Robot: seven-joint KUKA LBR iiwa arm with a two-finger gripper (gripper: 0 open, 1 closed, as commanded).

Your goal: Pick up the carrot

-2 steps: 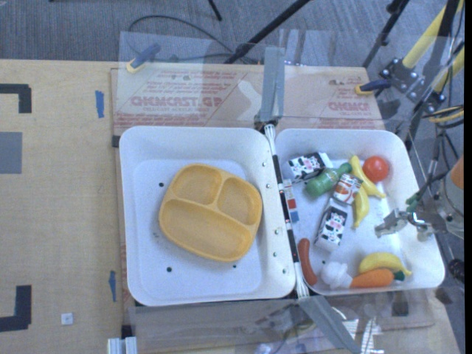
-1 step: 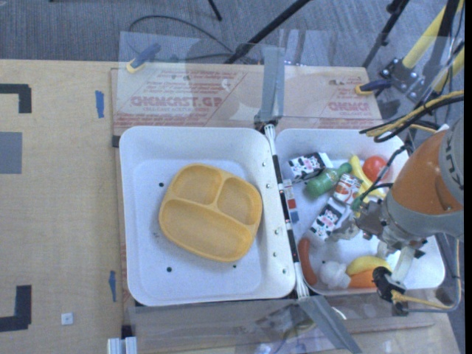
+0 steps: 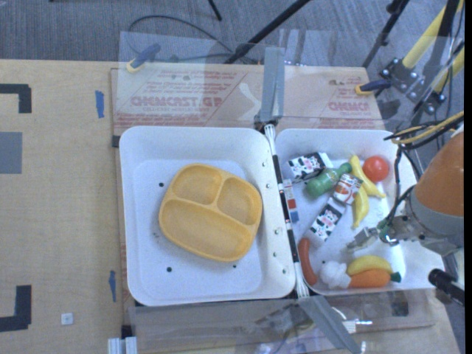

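Currently we find the carrot (image 3: 371, 278) lying flat at the right bin's (image 3: 313, 292) near edge, tucked under a yellow banana (image 3: 369, 263) — awkward for access. The gripper (image 3: 385, 231) hovers just above it; whether its jaws are spread or closed, we cannot tell.

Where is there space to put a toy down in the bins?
Left bin: bare floor all around the yellow divided plate, widest at the front left corner. Right bin: crowded with toys; carrot and banana sit by the gripper.
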